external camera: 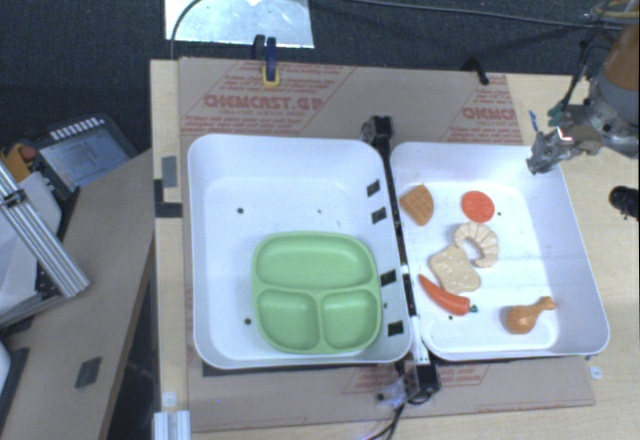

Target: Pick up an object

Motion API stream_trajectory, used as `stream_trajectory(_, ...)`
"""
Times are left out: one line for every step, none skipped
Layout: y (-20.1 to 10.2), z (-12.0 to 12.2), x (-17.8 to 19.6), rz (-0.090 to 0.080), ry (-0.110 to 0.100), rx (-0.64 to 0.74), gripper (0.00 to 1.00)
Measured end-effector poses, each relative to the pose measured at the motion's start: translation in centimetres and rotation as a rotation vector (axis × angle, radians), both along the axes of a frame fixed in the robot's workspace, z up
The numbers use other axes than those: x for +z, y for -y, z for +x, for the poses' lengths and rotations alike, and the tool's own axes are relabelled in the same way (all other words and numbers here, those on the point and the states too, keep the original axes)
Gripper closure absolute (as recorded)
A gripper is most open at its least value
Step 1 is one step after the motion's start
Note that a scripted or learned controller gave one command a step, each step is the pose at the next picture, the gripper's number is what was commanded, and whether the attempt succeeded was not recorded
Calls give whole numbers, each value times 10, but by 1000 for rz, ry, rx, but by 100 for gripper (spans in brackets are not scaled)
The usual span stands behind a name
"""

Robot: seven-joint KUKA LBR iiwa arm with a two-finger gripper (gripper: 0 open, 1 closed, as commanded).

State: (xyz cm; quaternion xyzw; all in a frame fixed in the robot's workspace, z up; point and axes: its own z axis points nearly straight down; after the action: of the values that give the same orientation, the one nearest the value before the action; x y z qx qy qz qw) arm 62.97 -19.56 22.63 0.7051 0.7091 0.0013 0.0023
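The right white bin (560, 228) holds several toy foods: an orange wedge (417, 204), a red tomato slice (478, 205), a pale shrimp (478, 242), a tan toast piece (455, 272), a red chili pepper (443, 296) and a brown drumstick (526, 314). My gripper (546, 153) hangs at the bin's far right corner, above the rim and apart from all the foods. Nothing shows between its fingers.
The left white bin (215, 188) holds a green three-compartment plate (315, 290). A black divider clip strip (385, 218) runs between the bins. Cardboard (290, 98) lies under both bins. A grey device (80, 153) sits off the bench at the left.
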Motion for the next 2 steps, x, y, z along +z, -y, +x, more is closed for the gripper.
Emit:
stream_trajectory(-57, -12, -9, 3, -5, 3, 100)
stream_trajectory(-103, -26, -15, 3, -5, 2, 100)
